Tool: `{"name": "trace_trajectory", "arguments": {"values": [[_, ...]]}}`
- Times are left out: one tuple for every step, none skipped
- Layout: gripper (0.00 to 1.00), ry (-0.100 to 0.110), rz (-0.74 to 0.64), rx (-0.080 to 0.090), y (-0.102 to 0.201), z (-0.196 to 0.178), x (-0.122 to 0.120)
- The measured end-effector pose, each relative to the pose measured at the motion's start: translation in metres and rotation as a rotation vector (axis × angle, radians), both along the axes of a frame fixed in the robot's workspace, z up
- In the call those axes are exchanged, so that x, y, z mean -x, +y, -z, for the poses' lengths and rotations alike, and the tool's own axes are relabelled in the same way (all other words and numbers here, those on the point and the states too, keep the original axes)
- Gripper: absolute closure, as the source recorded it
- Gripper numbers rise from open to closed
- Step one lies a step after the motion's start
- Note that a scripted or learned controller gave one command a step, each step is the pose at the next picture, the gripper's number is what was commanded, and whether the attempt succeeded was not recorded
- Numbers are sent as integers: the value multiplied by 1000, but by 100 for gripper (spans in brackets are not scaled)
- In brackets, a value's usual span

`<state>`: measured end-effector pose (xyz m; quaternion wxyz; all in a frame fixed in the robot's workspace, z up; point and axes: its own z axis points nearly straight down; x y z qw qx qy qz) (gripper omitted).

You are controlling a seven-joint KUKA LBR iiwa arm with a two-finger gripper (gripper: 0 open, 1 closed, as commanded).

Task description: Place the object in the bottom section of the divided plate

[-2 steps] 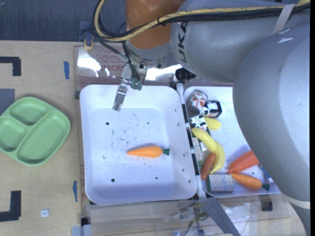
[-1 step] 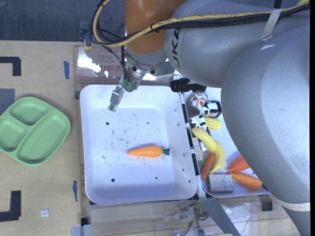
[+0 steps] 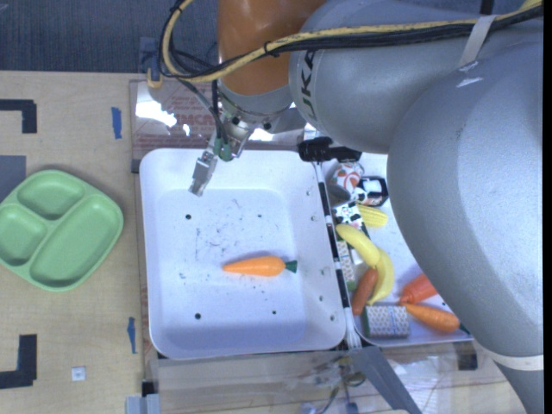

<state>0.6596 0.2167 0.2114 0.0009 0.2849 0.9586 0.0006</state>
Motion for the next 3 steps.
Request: {"name": "trace_trajectory", "arguments": {"values": [[0, 0, 0, 0, 0, 0, 0], [0, 0, 0, 0, 0, 0, 0], [0, -4, 38, -1, 8, -10, 0]]}}
